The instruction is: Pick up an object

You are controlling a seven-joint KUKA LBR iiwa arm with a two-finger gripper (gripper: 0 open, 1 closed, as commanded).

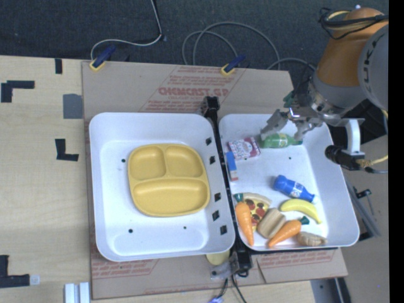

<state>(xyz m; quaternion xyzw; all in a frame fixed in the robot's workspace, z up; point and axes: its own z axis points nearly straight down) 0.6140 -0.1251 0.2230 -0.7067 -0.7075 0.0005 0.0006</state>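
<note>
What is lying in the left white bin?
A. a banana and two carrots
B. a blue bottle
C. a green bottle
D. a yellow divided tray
D: the yellow divided tray lies alone in the left bin, while the blue bottle, banana, carrots and green bottle are all in the right bin.

This is a robotics lab test bench. Two white bins (101,169) sit on a cardboard sheet (189,87) clamped down with spring clips (100,57), black tape marks (63,149) dot the wooden bench at left, and loose cables (221,36) trail over dark carpet at the far side.
</note>
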